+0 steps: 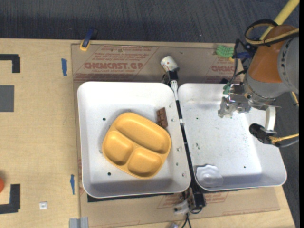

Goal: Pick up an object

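The yellow divided plate [137,144] lies upside down in the left bin [90,127], tilted slightly, with a small brown block [162,117] touching its upper right edge. Both sit near the bin's middle, probably where a drop left them. In the right bin [266,175], a clear plastic cup [209,175] rests in the lower left corner. Farther right, the hand [232,103] hangs over that bin's upper part, carrying nothing visible; how far open it is I cannot tell.
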You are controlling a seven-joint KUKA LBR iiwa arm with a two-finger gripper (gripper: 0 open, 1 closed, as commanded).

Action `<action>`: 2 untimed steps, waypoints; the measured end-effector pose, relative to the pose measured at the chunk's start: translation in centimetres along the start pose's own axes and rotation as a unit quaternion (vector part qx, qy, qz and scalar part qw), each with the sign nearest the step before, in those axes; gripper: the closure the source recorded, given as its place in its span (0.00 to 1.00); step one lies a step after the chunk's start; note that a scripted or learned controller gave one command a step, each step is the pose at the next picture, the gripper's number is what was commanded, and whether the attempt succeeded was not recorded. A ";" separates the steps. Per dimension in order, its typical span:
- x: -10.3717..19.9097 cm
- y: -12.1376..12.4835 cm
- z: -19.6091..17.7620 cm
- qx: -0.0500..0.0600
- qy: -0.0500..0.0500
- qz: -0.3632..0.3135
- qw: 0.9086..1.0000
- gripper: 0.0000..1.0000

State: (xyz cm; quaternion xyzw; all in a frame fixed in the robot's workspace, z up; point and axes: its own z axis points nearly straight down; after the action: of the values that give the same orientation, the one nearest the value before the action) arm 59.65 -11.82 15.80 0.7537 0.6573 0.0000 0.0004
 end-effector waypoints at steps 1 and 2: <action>-10.2 -2.1 -2.6 0.000 -0.001 0.017 1.000 1.00; -10.8 -5.6 -4.8 0.001 0.000 -0.068 0.998 1.00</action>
State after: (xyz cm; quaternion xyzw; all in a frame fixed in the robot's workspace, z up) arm 52.67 -21.73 20.63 0.7075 0.7067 -0.0002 -0.0003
